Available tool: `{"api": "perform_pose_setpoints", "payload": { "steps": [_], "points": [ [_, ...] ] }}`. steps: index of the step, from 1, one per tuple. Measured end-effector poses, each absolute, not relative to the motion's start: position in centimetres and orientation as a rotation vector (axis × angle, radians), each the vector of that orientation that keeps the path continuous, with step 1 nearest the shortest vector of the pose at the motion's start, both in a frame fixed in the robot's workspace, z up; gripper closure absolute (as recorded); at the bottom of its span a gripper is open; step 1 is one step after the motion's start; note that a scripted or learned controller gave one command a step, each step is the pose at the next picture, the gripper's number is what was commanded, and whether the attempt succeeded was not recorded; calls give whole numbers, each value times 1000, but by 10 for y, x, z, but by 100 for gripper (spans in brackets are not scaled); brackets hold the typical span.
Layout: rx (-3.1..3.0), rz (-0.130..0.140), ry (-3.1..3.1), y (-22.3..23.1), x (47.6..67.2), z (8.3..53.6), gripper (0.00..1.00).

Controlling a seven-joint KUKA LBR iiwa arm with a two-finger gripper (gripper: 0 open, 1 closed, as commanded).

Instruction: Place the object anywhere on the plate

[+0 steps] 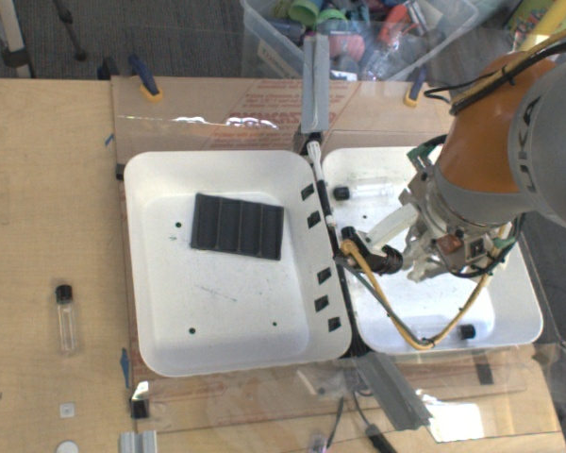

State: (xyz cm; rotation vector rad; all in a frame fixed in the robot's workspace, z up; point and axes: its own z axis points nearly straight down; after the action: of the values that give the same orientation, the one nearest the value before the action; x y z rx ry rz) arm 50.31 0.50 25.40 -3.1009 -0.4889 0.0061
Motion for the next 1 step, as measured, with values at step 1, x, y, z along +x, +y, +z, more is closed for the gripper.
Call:
{"api": "perform_pose_setpoints", "payload": {
  "steps": [1],
  "points": [
    [-3126, 3, -310, 100, 500, 176, 100]
  ]
}}
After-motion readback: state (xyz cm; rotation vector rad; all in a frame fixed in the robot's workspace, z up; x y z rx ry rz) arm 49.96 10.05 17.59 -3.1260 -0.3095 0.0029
